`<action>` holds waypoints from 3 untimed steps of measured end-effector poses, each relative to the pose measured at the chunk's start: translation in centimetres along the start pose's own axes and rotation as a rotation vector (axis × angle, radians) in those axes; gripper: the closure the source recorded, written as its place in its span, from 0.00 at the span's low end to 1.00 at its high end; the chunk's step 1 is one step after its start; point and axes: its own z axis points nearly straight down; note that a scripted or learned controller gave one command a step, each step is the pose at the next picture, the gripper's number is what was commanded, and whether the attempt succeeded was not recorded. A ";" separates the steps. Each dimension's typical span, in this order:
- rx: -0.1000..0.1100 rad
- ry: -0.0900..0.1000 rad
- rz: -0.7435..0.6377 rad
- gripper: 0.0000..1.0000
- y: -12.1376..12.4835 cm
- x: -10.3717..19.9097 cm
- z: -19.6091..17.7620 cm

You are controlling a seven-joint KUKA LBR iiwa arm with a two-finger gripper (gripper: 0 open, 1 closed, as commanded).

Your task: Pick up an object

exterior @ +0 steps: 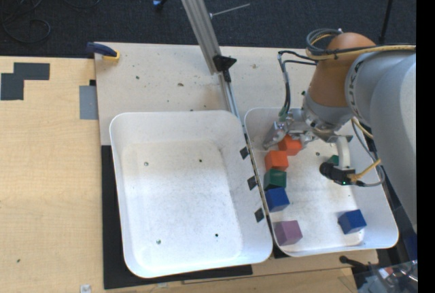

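So the arm (380,101) reached in from the right over the right bin (380,234), orange band (333,77) above the wrist. Gripper (289,137) sat low at the bin's upper-left area, right at an orange-red block (292,145). Couldn't tell whether the block was between the fingers or just under them, nor how the fingers stood — too small and cluttered with cabling.

Blocks ran in a loose column along the right bin's left wall: second orange block (276,160) just below the first, touching or nearly so, then a green block (275,179), then a blue block (276,198), then a purple block (288,231) near the front edge. Another blue block (352,220) lay apart, toward the front right corner.

Left bin (129,142) showed only dark specks on its floor. Slanted aluminium extrusion (200,16) rose from the bench behind the bins. Small blue-and-yellow object (102,50) lay at the bench's far left corner.
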 end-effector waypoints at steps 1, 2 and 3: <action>0.001 0.002 0.003 1.00 0.0 0.0 -1.0; -0.004 0.001 0.003 1.00 0.8 -0.7 -6.5; -0.003 0.002 -0.001 1.00 0.8 -0.8 -11.2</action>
